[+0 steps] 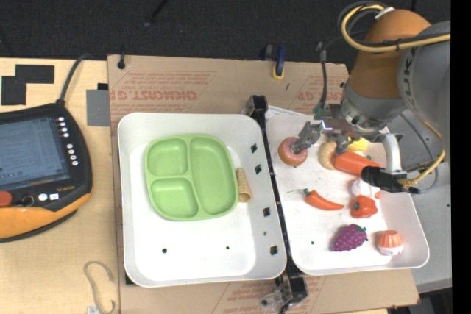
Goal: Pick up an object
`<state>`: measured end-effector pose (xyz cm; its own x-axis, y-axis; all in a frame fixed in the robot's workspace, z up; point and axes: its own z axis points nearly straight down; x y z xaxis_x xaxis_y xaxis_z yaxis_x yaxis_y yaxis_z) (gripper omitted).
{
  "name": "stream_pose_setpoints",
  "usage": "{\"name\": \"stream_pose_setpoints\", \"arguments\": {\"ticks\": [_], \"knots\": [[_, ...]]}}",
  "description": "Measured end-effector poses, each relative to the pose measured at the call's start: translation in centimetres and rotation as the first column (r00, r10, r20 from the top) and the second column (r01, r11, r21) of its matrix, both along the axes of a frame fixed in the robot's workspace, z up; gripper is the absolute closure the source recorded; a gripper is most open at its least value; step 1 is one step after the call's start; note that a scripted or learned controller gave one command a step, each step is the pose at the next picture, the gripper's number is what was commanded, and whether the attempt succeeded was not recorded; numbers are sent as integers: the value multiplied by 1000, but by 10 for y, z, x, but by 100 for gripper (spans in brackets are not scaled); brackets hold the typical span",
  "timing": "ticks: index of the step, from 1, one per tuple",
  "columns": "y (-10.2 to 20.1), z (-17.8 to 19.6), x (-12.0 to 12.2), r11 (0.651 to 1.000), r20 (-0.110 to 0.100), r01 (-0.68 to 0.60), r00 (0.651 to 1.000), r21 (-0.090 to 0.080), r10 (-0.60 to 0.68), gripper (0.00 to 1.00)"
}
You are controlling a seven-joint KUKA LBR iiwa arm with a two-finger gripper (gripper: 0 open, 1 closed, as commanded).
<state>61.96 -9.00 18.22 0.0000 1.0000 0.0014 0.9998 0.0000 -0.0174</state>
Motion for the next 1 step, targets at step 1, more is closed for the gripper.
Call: {"name": "stream_pose_setpoints", "arguments": {"ticks": [1], "knots": [[0, 8, 3, 1000, 13, -2, 1000, -1, 2, 0]]}}
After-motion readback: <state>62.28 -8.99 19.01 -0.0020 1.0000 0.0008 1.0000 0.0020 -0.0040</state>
